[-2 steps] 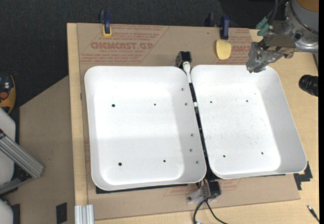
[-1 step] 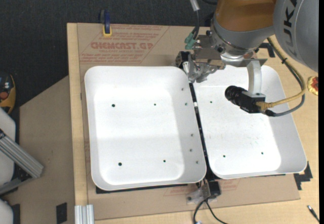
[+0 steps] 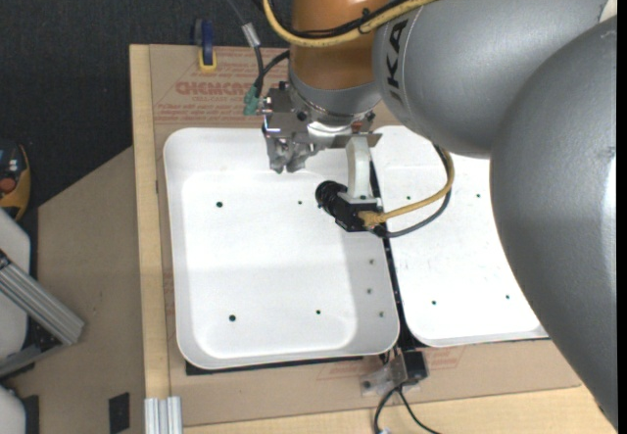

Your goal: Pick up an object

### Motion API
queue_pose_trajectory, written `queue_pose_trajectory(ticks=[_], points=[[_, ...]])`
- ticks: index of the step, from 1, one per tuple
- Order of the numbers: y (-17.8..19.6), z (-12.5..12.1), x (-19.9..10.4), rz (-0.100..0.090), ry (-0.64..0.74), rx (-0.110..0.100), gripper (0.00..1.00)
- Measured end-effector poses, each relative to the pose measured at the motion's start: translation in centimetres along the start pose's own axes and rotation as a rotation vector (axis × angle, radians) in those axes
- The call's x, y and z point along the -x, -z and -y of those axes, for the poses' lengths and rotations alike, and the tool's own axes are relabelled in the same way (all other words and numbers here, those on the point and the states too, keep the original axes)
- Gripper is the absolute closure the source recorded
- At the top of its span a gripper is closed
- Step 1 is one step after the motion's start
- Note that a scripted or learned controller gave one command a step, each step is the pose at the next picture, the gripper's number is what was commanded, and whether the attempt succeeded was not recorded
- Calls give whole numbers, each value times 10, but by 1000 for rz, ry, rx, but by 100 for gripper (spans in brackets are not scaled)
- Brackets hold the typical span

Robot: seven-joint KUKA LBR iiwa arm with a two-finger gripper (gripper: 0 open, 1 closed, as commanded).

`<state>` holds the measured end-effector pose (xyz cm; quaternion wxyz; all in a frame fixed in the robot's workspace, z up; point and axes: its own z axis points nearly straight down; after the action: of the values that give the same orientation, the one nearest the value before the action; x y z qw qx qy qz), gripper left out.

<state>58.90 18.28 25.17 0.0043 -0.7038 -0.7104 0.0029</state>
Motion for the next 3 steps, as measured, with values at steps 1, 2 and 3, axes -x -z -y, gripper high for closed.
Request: queue_pose_trajectory(ticks=[1, 2, 3], points=[[62, 19, 44, 2, -13, 16, 100], [-21, -15, 8, 3, -7, 1, 100], [56, -9, 53, 2, -13, 19, 100]])
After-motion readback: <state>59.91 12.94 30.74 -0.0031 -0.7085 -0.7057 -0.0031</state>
